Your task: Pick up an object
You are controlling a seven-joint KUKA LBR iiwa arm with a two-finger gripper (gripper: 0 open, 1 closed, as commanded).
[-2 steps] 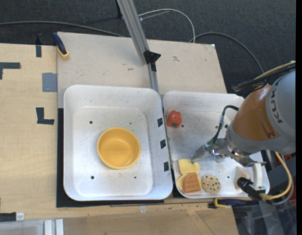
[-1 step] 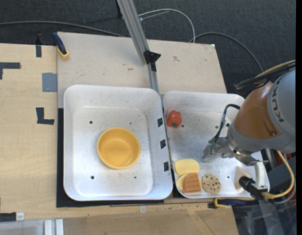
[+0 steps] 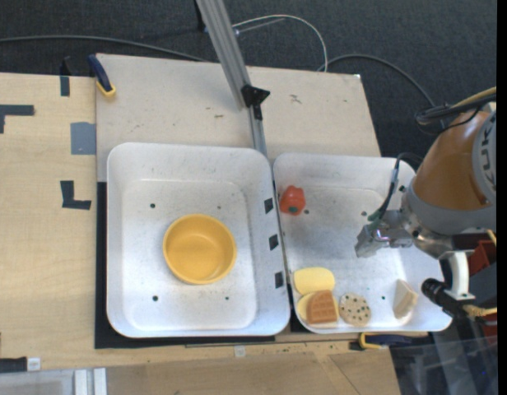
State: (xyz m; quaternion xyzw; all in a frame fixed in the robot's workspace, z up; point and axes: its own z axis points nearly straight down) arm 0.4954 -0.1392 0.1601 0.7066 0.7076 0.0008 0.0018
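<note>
**Supervisor:** Go through the camera view for me, item by item.

**Operator:** Left bin [image 3: 122, 220]: I log one yellow bowl [image 3: 199, 248], upright, sitting near the middle of the floor, clear of all four walls.

Right bin [image 3: 336, 167]: I count five items. A small red tomato-like piece [image 3: 292, 200] with a green top sits near the left wall, towards the far end, well apart from the rest. Along the near edge there is a row: a pale yellow block [image 3: 314, 280], a tan waffle-like square [image 3: 322, 308] just in front of it and touching it, then a round speckled cookie [image 3: 354, 309] beside the square. A cream wedge [image 3: 404, 299] lies by the near right corner, apart from the cookie.

**Supervisor:** And the arm?

**Operator:** It comes in from the right, with the orange band [image 3: 451, 163] above the grey wrist. I see the gripper [image 3: 374, 240] low over the right bin's open floor, roughly mid-length, between the red piece and the near row. It touches none of them as far as I can see.

**Supervisor:** Fingers apart or together?

**Operator:** I cannot tell; the wrist covers most of the tool from this angle. I see nothing between its tips.

**Supervisor:** Anything outside the bins?

**Operator:** A grey metal pole [image 3: 225, 39] runs from the top edge down to the seam between the bins, and black cables [image 3: 352, 58] trail across the dark floor behind the bench.
</note>
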